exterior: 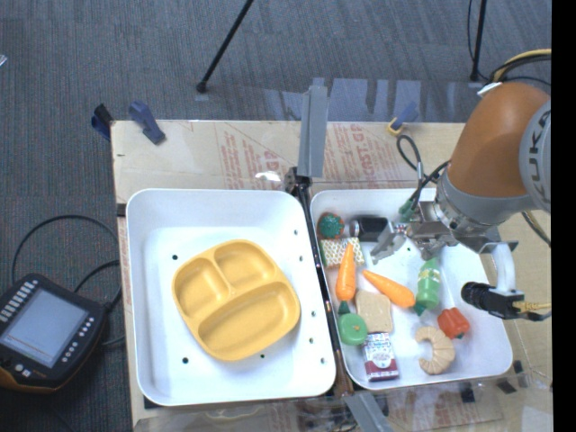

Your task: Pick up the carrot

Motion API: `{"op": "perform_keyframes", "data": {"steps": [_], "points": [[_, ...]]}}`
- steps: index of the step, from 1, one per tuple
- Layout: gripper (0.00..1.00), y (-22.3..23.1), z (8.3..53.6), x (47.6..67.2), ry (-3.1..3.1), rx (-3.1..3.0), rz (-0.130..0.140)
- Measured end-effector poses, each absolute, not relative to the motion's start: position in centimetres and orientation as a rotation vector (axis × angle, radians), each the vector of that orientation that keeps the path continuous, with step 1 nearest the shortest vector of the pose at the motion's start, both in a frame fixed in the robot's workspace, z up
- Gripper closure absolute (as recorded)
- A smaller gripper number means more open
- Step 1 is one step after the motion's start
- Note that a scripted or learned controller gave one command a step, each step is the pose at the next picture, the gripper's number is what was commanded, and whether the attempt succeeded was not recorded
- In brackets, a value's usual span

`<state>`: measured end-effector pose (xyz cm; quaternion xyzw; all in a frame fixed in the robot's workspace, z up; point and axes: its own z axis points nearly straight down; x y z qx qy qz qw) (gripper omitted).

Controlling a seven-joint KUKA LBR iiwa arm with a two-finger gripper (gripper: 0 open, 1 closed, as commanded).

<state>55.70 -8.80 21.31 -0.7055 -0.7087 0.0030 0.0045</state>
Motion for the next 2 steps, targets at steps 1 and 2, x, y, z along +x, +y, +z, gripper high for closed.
{"op": "perform_keyframes", "data": {"steps": [1,2], "points": [[0.0,-11.37,9.15,54.97,-2.223,-2.21,0.005],[1.0,-11.44,9.67,54.95,-2.21,-2.213,0.008]]}}
